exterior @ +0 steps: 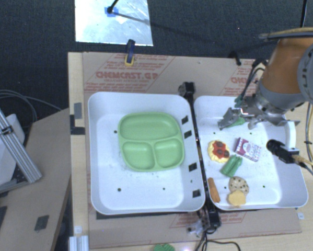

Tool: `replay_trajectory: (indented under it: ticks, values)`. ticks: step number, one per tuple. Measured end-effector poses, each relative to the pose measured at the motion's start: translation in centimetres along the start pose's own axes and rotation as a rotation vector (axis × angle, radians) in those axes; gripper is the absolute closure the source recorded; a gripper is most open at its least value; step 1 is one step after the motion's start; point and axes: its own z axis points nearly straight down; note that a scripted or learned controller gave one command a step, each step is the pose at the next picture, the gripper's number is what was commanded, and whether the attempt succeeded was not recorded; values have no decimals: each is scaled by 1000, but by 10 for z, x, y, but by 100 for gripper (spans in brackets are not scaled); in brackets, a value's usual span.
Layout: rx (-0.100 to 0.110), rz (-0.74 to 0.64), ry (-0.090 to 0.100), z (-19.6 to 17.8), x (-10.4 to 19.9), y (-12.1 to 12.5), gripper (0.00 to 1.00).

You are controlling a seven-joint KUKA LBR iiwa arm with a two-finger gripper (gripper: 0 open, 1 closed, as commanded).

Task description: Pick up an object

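The end effector (230,121) is being held over the right bin (292,192); its spread cannot be told. The pizza slice (219,151) is lying just below it in view.

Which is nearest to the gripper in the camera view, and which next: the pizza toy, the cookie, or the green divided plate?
From the gripper, in the right bin:
1. Pizza toy, just below it in the same bin.
2. Cookie, lower, towards that bin's front.
3. Green divided plate, over in the left bin.
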Motion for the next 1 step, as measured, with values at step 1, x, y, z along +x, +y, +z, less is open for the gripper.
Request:
replay_trajectory:
  ticks: [1]
  values:
    - [2,7,-2,90,-79,16,0]
